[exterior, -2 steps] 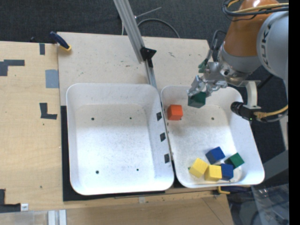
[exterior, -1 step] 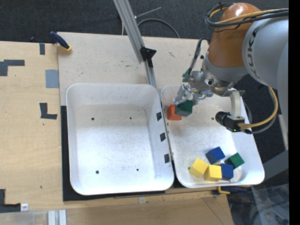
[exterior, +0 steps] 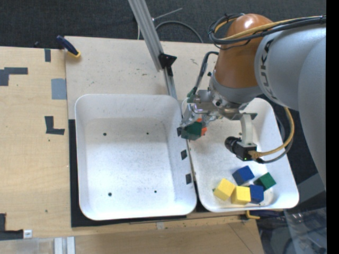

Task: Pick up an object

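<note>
Two bins sit side by side mid-frame, the left bin [exterior: 90, 157] beside the right bin [exterior: 283, 187]; a cluster of blocks [exterior: 244, 185] lies in the right bin's lower part; the gripper [exterior: 193, 127] hangs over its upper left edge.

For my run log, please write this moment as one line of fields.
arm: over right bin | gripper: shut on green block, near divider | blocks: clustered, right bin front | left bin: no blocks seen

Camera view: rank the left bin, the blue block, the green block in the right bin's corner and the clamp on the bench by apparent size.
1. Left bin, by far the largest.
2. Blue block.
3. Green block and clamp look alike; I won't rank them.
</note>
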`<state>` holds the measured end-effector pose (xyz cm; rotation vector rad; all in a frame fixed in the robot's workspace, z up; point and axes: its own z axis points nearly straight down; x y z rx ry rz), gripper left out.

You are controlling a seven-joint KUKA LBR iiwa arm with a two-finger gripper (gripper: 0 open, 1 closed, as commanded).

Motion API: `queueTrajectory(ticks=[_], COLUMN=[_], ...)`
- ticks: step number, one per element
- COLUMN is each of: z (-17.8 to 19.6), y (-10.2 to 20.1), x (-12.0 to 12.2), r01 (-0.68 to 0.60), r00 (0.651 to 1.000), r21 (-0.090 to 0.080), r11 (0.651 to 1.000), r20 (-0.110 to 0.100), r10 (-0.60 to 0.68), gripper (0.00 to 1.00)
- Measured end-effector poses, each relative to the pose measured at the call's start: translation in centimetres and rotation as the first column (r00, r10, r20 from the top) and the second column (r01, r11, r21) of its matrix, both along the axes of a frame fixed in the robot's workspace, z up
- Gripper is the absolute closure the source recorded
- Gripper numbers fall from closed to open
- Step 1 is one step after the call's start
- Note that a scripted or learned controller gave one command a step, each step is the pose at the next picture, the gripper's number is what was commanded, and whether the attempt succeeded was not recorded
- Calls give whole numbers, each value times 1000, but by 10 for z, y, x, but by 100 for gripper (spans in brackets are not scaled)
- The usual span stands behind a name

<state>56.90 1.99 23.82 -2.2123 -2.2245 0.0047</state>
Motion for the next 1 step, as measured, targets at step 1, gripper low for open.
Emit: queueTrajectory(ticks=[1], z=[-7], y=[61], x=[-5], r01=[-2], r00=[1000], r21=[1], r11=[1000], r20=[0], r10=[2], gripper=[100])
